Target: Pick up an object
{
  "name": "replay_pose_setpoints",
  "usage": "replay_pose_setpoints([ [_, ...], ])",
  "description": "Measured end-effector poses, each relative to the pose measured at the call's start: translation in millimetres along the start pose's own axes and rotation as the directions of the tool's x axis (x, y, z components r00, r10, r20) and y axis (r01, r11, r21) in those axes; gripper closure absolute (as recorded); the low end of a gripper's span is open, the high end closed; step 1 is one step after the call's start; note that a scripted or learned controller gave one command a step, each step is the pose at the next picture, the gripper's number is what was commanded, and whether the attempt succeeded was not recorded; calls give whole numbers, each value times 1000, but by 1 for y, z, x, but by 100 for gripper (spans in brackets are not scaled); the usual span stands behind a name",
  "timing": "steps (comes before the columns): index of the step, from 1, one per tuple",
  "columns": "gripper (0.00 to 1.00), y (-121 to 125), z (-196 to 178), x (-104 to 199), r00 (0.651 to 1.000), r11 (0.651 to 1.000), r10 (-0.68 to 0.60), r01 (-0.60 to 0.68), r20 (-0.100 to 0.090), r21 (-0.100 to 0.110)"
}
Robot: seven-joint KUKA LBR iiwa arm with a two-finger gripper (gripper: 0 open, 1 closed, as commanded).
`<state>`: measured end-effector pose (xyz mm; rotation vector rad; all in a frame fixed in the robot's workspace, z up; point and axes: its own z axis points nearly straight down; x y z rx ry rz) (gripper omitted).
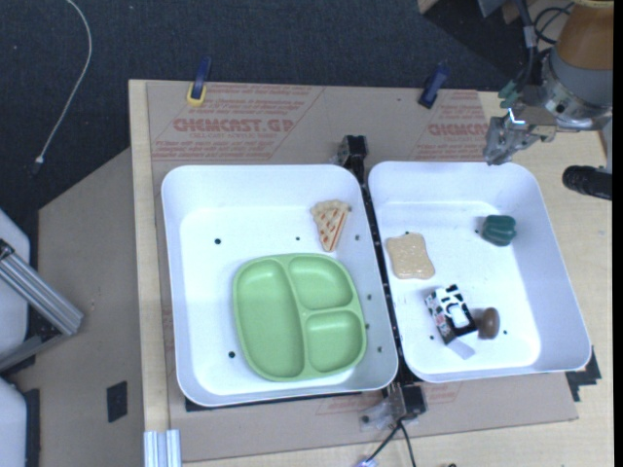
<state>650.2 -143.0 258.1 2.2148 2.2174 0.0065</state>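
Cardboard-topped bench [292,115] held both bins; gripper [501,149], finger state unreadable, needed lowering squarely over small dark-green rounded object [499,229], clear of white right bin's wall [560,261].

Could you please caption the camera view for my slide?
The gripper hovers above the right bin's far rim; a divided green plate sits in the left bin.

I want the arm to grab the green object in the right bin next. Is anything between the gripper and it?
Nothing visible. The gripper hangs over the right bin's far rim, and the green object sits on bare bin floor just below it, apart from the other items.
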Motion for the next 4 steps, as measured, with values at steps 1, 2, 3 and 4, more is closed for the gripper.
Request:
replay_pose_setpoints([
  [1, 100, -6, -2, 53, 1000, 1000, -4, 4, -4, 10],
  [2, 100, -19, 16, 105, 1000, 1000, -4, 4, -4, 12],
  [3, 100, -37, 10, 154, 1000, 1000, -4, 4, -4, 11],
  [4, 100, -57, 26, 197, 1000, 1000, -3, 3, -4, 13],
])
